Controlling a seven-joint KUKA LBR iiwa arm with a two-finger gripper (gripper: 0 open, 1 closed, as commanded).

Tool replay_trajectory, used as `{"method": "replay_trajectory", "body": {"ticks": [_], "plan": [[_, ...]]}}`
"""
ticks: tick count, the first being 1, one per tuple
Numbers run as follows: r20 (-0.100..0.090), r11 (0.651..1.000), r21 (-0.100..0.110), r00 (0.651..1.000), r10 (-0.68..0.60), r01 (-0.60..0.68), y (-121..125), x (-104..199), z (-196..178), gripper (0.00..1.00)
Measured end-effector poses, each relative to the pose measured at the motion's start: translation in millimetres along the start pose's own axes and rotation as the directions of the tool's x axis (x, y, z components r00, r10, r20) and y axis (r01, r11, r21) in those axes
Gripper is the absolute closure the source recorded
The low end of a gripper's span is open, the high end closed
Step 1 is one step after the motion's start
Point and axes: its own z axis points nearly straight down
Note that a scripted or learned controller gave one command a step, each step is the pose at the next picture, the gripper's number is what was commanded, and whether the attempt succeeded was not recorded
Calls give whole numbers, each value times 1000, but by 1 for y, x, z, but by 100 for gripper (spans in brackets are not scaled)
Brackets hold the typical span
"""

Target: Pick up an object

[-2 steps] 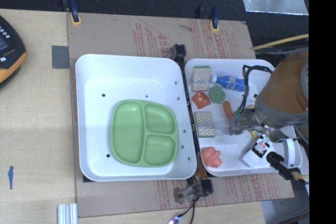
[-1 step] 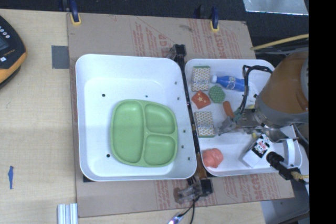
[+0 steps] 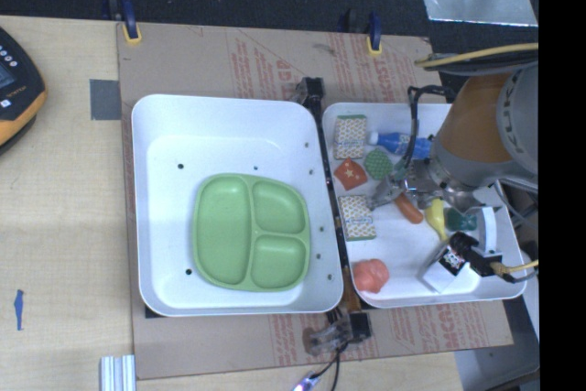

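Camera view: the hand sits low among crowded toys in the right bin, right of centre, its fingers seemingly spread around nothing. Closing there, it could nudge the orange carrot aside or catch the patterned square.

The arm is a fat grey cylinder with an orange band, black cables trailing beside it.

Left bin open around green tray.
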Motion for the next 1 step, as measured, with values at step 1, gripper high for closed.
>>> {"method": "replay_trajectory", "body": {"ticks": [1], "plan": [[0, 1000, 2, 1000, -3, 3, 0, -1, -10, 100]]}}
